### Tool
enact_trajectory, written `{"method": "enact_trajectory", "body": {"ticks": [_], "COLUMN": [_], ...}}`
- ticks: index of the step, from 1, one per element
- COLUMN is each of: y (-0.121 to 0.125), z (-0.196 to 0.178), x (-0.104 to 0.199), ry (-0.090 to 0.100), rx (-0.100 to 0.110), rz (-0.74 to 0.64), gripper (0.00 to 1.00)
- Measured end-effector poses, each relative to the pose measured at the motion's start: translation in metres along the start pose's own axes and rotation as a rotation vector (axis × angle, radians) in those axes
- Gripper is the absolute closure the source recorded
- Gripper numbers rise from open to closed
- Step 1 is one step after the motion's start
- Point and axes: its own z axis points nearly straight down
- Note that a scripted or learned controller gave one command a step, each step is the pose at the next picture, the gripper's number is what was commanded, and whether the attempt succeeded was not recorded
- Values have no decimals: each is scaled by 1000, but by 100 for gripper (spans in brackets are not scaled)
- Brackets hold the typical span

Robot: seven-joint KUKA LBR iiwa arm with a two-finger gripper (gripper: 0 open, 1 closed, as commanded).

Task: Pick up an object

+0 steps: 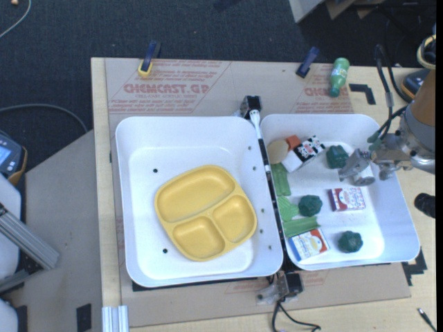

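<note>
The things to pick from all lie in the right bin (394, 251): a dark green lump (337, 156) at the far side, a second green lump (309, 204) near the middle, and a third (350, 241) toward the near right corner. Between them sits a small red-and-white packet (346, 199), and at the near edge a white carton with a red and blue label (307, 243). Along the left wall of that bin lie a long green strip (280, 183) and a flatter green piece (297, 226) nearer me, with a tan round thing (277, 151) and a black-and-white spotted block with an orange end (304, 149) at the far left corner. The hand (365, 170) hangs over the right part of this bin, just beside the far green lump and just beyond the red-and-white packet; nothing can be seen between its fingers, and whether they stand wide or narrow I cannot tell from here. The grey arm (422, 126) comes in from the right. The left bin (131, 158) holds a yellow divided plate (205, 211) with three compartments. Both bins rest on the brown desk (173, 85), where a green bottle (338, 76) lies on the far side, beyond the right bin
</note>
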Motion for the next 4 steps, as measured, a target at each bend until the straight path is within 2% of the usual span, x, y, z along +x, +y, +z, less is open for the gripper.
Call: {"method": "enact_trajectory", "body": {"ticks": [1,2,3,4], "y": [3,4,10,12], "z": [-6,37,99,137], "x": [0,-4,-1,-2], "ry": [-3,0,1,-6], "rx": [-13,-7,-4,-16], "rz": [-3,-2,-3,-3], "gripper": [0,0,0,0]}}
